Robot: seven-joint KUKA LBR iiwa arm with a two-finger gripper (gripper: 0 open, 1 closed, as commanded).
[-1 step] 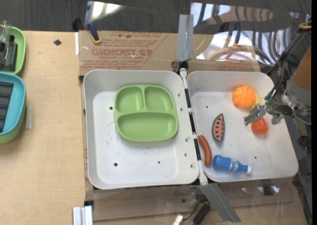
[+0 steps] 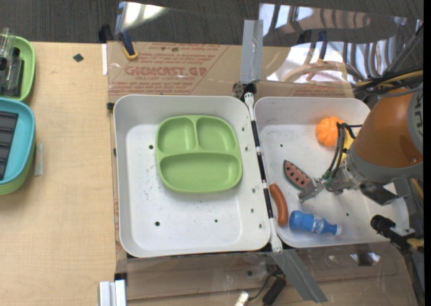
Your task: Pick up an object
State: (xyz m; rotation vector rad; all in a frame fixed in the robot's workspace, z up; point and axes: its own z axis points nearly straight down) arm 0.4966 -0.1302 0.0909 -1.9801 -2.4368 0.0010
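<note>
End effector [image 2: 311, 193] over right bin [image 2: 269, 129], one hotdog [image 2: 279, 204], one bottle [image 2: 313, 223]

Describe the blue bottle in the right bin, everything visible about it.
The blue bottle looks like a small plastic toy, bright blue with a paler, whitish end pointing to the view's right. It lies on its side on the floor of the right bin, near the front wall. The red sausage lies just to its left; whether they touch is unclear. The gripper hangs above it, apart from it.

Green plate [image 2: 199, 153], orange ball [image 2: 328, 131], blue bottle [image 2: 312, 223], white bins [image 2: 128, 183].
</note>
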